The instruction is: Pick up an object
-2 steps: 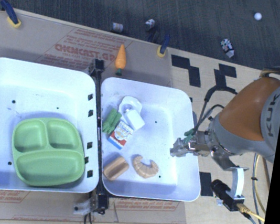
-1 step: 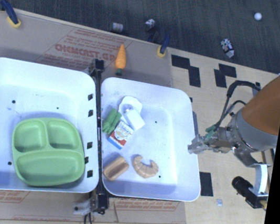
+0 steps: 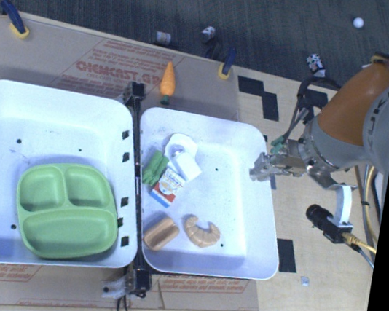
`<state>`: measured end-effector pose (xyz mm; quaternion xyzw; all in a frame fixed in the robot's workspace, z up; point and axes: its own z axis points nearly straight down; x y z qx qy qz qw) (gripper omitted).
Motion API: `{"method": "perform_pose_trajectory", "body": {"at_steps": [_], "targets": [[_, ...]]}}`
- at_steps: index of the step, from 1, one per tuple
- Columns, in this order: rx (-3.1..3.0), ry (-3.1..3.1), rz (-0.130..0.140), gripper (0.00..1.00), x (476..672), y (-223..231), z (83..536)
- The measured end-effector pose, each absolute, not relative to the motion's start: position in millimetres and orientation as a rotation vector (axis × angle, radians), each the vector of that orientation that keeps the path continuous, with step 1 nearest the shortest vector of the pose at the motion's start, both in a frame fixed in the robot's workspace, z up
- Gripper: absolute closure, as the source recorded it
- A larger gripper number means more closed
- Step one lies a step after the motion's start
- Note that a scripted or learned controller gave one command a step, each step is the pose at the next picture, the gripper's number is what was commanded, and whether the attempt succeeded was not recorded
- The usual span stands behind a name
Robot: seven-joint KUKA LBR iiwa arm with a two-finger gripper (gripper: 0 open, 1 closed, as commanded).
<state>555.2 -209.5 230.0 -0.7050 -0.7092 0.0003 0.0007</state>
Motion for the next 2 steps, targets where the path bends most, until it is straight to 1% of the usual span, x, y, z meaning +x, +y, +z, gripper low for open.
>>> {"method": "perform_pose_trajectory", "body": {"at_steps": [1, 2], "targets": [[-2.218, -2.227, 0.000, 1.00, 476.7, -211.6, 258.4], [-2.213, -2.227, 0.002, 1.00, 533.6, -210.8, 218.4]]}}
